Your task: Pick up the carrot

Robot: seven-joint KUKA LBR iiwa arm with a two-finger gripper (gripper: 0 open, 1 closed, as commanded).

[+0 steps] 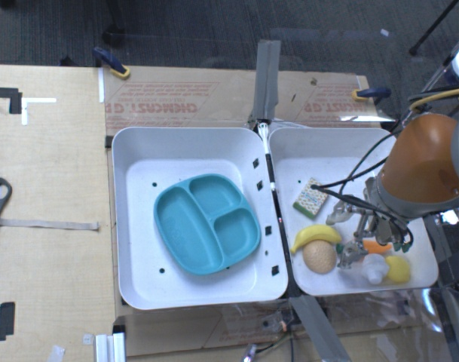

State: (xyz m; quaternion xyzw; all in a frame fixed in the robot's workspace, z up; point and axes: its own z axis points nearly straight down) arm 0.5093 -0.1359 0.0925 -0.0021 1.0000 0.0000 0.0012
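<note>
The carrot (375,246) lies in the right bin (289,151), near its front right corner, with just a short orange stretch showing beneath the gripper (357,249). It looks like a small toy piece, so it is probably light, stiff and smooth, likely to slip or roll if pinched off-centre; a hold across its middle would seem safest. Its long axis appears to run roughly along the bin's front edge, but too little shows to say which end is the tip. The gripper hangs right over it, and whether it is open or closed cannot be told. A white object (372,270) and a lemon (399,268) sit just beside the carrot toward the front edge, with an egg (319,256) and banana (316,237) further left, crowding the approach.
</note>
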